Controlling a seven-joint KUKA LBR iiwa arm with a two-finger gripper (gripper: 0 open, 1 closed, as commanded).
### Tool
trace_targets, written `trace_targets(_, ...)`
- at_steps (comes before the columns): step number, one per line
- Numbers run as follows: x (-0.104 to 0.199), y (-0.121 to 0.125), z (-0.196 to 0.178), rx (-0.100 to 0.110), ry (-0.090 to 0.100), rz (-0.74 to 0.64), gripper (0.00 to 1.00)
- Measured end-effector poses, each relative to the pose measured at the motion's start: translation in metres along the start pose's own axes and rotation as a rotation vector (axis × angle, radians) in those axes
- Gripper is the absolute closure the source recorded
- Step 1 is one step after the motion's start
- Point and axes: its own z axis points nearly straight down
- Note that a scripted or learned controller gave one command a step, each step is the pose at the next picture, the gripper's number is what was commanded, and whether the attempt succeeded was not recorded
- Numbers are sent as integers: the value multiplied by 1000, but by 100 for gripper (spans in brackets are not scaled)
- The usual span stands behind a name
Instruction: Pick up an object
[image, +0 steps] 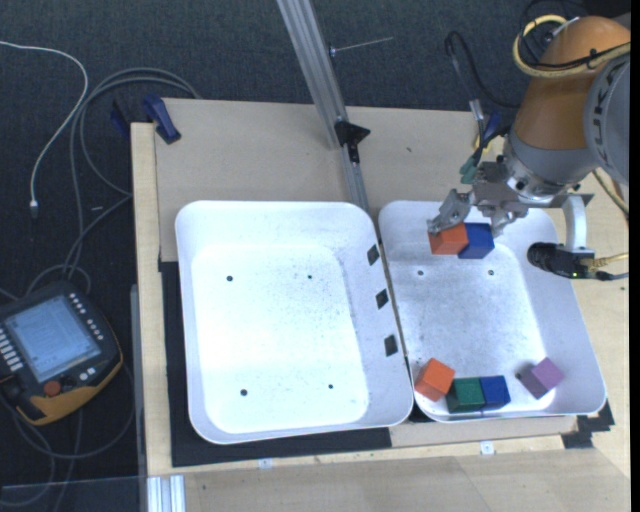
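Bins sit side by side on the bench (260, 140): the left bin (200, 225) and the right bin (575, 330), touching along their inner edges, where small black clips (381, 298) run down the seam.

From the right, the arm (570, 95) reaches in over the far end of the right bin, its orange band uppermost and the grey wrist below it. Its gripper (470, 222) hangs low at the bin's far edge. Right under it are two blocks, touching each other: an orange block (448, 240) on the left and a blue block (478, 242) on the right. One finger (447, 212) comes down just above the orange block, another shows by the blue one. How wide the claw stands, or whether it has hold of either block, I cannot tell from this angle.

At the near end of the same bin lies a row of blocks against the rim: a second orange cube (434, 379), a green cube (466, 392) touching a blue cube (494, 391), and a purple cube (543, 376) a little apart toward the right corner.

Off the bench on the left, a pendant (50, 345) with a lit screen lies on the dark floor, with grey cables (70, 110) looping behind it. A metal post (315, 70) slants up from the bench's far side.
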Motion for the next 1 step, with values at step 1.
trace_targets(1, 90, 14, 17, -2, 5, -13, 100)
